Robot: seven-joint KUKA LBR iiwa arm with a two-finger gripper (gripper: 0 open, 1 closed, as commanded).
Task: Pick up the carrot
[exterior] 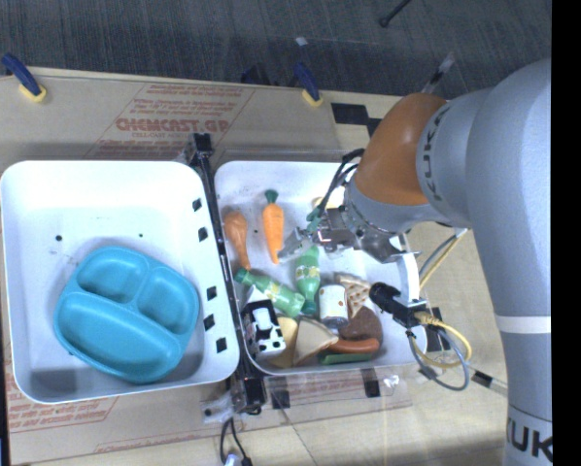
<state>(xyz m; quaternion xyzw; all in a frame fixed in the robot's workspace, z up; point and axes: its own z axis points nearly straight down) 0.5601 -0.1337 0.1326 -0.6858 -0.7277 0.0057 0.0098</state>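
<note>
Inside the right bin (234,178), the carrot (273,227) lay beside a sausage (237,240).
Just right of the carrot hung the gripper (308,239); whether its jaws were parted or clenched could not be told.

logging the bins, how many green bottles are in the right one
2: one bottle lies near the bin's left wall, the other stands just right of it. More may hide under the arm.

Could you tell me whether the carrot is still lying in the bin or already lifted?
Still in the bin: the carrot lies flat on the right bin's floor, left of the gripper.
</note>
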